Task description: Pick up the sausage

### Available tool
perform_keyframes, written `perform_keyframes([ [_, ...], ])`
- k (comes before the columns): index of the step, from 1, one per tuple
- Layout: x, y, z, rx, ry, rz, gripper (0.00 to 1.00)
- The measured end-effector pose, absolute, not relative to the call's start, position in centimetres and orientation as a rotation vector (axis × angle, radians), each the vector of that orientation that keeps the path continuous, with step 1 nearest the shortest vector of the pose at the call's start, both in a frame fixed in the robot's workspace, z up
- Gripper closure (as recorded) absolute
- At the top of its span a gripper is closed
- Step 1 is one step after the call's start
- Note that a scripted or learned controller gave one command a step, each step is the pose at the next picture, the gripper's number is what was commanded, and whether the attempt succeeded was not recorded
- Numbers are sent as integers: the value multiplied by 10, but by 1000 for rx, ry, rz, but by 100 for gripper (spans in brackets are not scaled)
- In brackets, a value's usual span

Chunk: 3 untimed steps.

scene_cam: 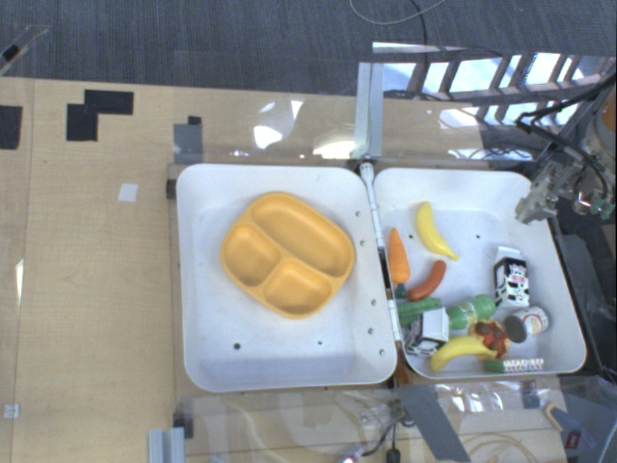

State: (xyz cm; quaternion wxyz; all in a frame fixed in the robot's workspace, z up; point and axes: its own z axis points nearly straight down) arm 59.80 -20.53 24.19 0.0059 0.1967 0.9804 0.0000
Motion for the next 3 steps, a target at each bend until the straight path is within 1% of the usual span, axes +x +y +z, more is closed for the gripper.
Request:
perform_keyframes([
  [1, 637, -172, 148, 360, 3114, 2, 100],
  [2, 601, -190, 223, 447, 3099, 0, 100],
  [3, 617, -159, 119, 302, 3122, 2, 100],
])
